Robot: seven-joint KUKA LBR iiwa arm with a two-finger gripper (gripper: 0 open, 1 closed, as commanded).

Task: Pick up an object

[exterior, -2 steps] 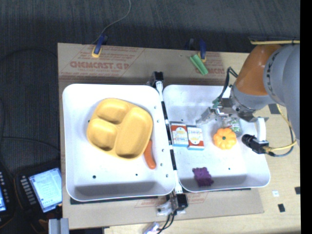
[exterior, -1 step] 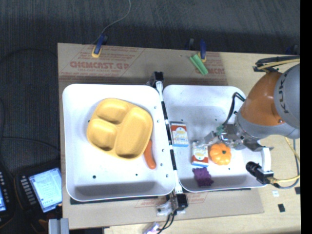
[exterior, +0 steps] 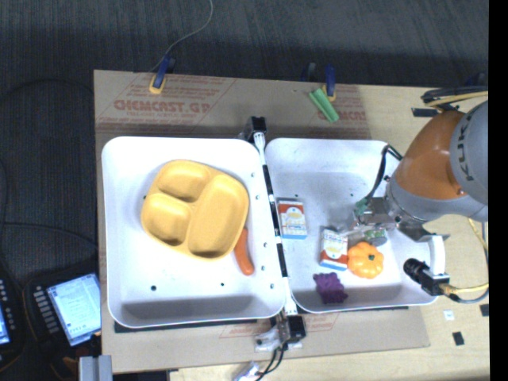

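The right bin [exterior: 317, 157] holds a small carton with an orange label [exterior: 292, 217], a white and orange packet [exterior: 334, 248], an orange pumpkin-shaped toy [exterior: 366, 261] and a purple toy [exterior: 330, 286]. My gripper [exterior: 371, 225] hangs low over the right bin, just above the pumpkin toy and right of the packet. Its fingertips are blurred against the clutter. The left bin [exterior: 127, 173] holds a big yellow bread-shaped toy [exterior: 194, 206] and an orange carrot [exterior: 243, 256] along its right wall.
The arm's orange band [exterior: 432, 165] and grey body cover the right bin's right side. A green clip [exterior: 324, 104] and a blue clamp [exterior: 161, 75] sit on the cardboard behind the bins. A tablet [exterior: 73, 304] lies at the lower left.
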